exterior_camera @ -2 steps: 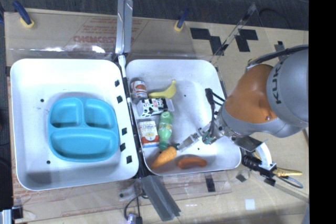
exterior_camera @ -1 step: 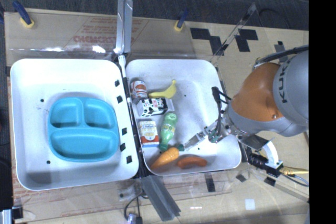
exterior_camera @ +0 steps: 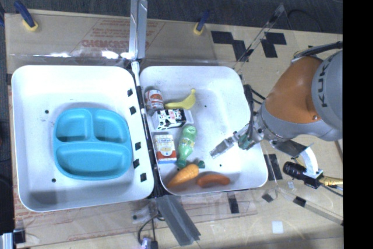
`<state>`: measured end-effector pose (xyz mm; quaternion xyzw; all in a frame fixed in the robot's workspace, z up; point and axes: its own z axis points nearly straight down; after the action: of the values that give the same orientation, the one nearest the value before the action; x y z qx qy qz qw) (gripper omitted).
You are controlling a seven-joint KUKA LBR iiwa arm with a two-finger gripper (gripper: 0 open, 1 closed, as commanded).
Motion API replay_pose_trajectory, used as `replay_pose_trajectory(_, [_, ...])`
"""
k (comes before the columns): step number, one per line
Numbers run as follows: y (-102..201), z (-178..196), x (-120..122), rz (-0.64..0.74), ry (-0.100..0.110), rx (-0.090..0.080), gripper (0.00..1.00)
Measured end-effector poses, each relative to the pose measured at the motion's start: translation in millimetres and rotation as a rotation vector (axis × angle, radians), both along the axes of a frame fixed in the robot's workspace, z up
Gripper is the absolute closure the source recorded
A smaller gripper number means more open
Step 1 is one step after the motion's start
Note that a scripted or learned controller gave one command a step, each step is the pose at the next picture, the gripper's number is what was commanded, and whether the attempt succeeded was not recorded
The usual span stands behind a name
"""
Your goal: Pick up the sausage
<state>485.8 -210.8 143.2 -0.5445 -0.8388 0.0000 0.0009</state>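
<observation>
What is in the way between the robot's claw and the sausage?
Nothing visible. The gripper hovers over bare floor of the right bin; the sausage lies below it near the bin's front edge. The carrot sits beside the sausage, off that path.

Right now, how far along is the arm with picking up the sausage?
Done: the gripper has reached into the right bin, poised right of the food pile. In hand: nothing shows between its fingers. Left: the whole grasp. The sausage lies on the bin floor near the front edge, beside the carrot, below and left of the gripper. The arm must close that gap, grip and lift.
</observation>
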Motion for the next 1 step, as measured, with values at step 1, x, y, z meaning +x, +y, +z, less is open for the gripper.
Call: replay_pose_trajectory(1, [-0.1,-0.1,-0.1,0.000,0.000,0.000,0.00])
